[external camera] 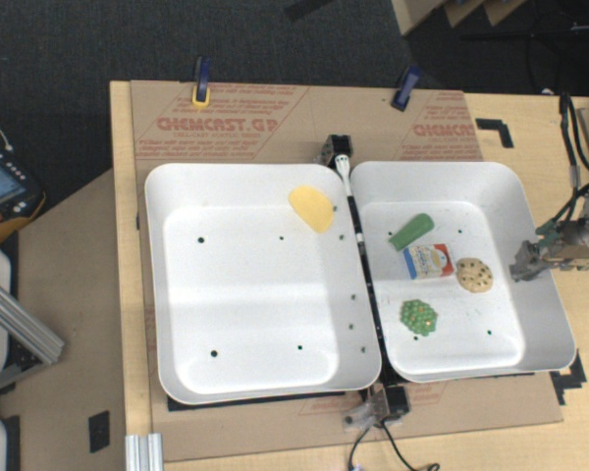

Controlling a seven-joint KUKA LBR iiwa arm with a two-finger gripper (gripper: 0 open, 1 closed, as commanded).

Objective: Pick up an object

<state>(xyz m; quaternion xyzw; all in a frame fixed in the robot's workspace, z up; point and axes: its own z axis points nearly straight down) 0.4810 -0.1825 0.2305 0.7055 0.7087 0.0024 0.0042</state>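
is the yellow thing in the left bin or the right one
In the left bin: the yellow thing lies near its top right corner.

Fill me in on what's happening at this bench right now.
A robot arm is set to pick up an object from two white bins. Its claw sits at the right edge of the right bin, with nothing seen between its fingers. That bin holds a green block, a small packet, a cookie and a green bumpy ball. A yellow piece lies in the left bin.
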